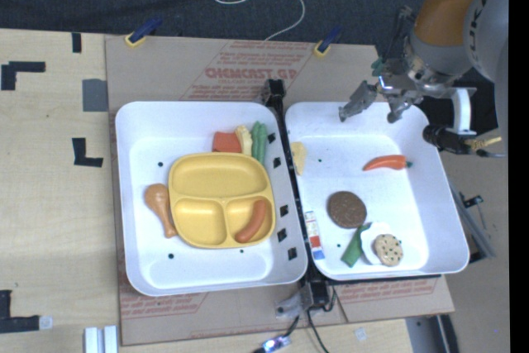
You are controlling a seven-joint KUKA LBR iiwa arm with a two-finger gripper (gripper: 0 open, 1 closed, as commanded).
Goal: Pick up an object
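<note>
A dark grey carpet lies behind the counter, whose pale wood top carries black tape marks and a sheet of brown cardboard printed in red; the lettering is too blurred to read with certainty. On the cardboard sit two shallow white bins side by side. The left white bin holds a yellow divided plastic tray with a toy sausage in one compartment, a toy drumstick touching its left side, and an orange piece and corn and green toys at its far edge. The right white bin holds an orange-red toy chilli, a brown round patty, a speckled cookie and a green pod. The hand hovers over this bin's far rim, its two fingers spread wide, holding nothing, well apart from the chilli.
</note>
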